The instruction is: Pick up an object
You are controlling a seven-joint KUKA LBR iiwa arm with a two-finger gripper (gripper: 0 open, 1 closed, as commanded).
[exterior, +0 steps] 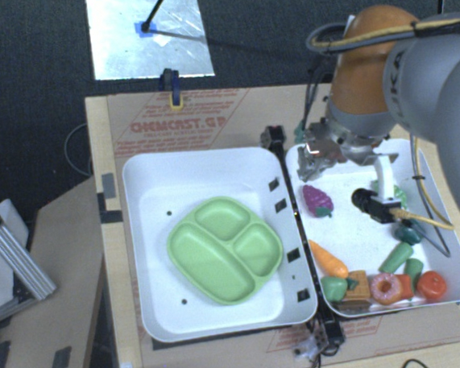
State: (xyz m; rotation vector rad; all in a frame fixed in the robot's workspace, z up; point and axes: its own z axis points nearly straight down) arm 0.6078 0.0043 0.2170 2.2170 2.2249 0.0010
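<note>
My gripper hangs over the far left corner of the right bin, under the orange wrist band. A purple bunch of grapes lies just in front of it, apart from it. An orange carrot rests along the bin's left wall. At the bin's near edge sit a brown block, a pink donut and a red tomato. A green vegetable lies slanted above the donut. I see nothing held in the gripper.
The left bin holds a green divided plate. A black divider with clips runs between the bins. The grey arm covers the right bin's far right part. A shiny sheet lies beyond the bench.
</note>
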